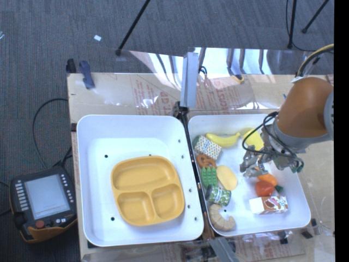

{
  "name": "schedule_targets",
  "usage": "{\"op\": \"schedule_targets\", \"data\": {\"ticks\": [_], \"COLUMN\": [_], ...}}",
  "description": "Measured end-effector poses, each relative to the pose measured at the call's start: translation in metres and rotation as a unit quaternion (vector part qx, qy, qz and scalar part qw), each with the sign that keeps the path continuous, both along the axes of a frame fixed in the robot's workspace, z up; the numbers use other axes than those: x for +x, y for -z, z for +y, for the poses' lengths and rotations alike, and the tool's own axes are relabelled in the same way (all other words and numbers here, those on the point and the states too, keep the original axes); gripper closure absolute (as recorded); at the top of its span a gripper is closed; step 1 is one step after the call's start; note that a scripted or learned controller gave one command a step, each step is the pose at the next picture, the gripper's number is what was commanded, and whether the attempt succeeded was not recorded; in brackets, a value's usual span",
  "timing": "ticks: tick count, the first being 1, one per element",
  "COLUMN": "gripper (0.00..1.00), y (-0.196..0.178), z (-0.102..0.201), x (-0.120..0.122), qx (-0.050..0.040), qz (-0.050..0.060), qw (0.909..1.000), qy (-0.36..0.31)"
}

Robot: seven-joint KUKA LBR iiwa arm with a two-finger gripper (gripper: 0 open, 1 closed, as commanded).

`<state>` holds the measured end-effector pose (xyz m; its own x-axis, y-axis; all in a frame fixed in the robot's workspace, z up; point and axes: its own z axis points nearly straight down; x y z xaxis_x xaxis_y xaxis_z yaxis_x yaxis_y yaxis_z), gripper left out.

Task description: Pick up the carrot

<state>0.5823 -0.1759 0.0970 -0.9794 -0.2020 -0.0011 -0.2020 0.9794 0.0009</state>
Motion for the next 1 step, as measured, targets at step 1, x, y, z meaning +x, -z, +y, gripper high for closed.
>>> {"op": "schedule_targets", "data": {"ticks": [1], "gripper": [1.00], "y": [0.0100], "z": [-0.0360], "x": [-0.0288], "qx": [0.0005], "qz": [0.001], "qw": [0.9828], "qy": [-0.185]}}
